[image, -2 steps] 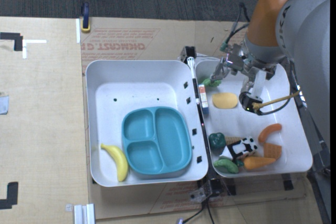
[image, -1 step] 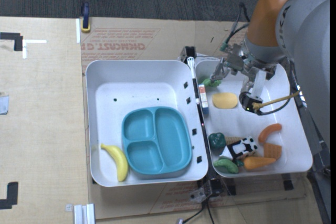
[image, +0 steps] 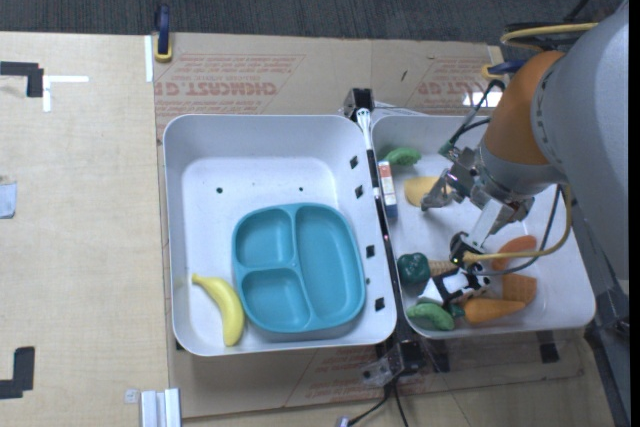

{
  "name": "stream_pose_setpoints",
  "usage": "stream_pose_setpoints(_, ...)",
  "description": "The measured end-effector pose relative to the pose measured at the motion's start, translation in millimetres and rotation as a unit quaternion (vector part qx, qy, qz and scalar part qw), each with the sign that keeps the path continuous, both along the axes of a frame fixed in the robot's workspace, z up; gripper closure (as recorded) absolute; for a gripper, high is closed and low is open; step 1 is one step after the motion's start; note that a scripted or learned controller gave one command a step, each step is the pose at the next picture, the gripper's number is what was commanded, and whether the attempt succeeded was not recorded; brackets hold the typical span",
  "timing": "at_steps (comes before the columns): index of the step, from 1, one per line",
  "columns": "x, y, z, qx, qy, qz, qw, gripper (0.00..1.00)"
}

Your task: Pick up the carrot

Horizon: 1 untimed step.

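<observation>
Carrot (image: pixel 492 310) lies in the right bin (image: pixel 560 320), near its front wall, roughly 5 o'clock of that bin's middle. It lies on its side, long axis running 3 to 9 o'clock. Other orange pieces crowd it: one (image: pixel 518 287) touching at 1 o'clock, another (image: pixel 517 244) farther up at 12. A green vegetable (image: pixel 430 316) sits just beside its 9 o'clock end.

Handling, as a guess: a light, stiff plastic toy, smooth skin, likely to roll or squirt out of a pinch. Best taken across the thick middle, fingers closing along the 12–6 line.

Tool (image: pixel 462 277) hangs just above the carrot's 10 o'clock end, near touching. Whether it is spread or closed, cannot tell (dark parts blur into the clutter); nothing seen held.

Left bin (image: pixel 190 165) carries a blue tray (image: pixel 297 267) and a banana (image: pixel 226 305).
</observation>
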<state>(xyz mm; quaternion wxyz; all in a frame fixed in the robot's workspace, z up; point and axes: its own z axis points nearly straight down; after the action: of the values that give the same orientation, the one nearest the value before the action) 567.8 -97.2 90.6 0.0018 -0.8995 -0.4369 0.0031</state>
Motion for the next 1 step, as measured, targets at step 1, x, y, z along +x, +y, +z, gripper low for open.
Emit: stream_pose_setpoints(1,70.5,3.1,1.0,-0.0010,-0.002,0.004,1.0000,0.00)
